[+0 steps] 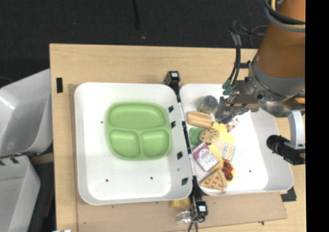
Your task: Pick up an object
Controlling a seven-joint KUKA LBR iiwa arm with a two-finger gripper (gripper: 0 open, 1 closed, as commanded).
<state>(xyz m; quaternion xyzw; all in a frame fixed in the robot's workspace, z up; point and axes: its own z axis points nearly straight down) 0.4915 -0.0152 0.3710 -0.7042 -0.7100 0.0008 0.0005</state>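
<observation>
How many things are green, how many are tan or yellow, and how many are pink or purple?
Green: 2, the divided plate and a small green piece.
Tan or yellow: 4, the bread roll, cookie, cheese, pizza slice.
Pink or purple: 1, the packet.
Total: 7.

Grey arm point(280, 79) with orange band point(288, 25), black cables point(237, 61).

A pale wooden bench point(128, 64) stands on a dark floor point(103, 4), with white equipment point(20, 118) at its left.
</observation>
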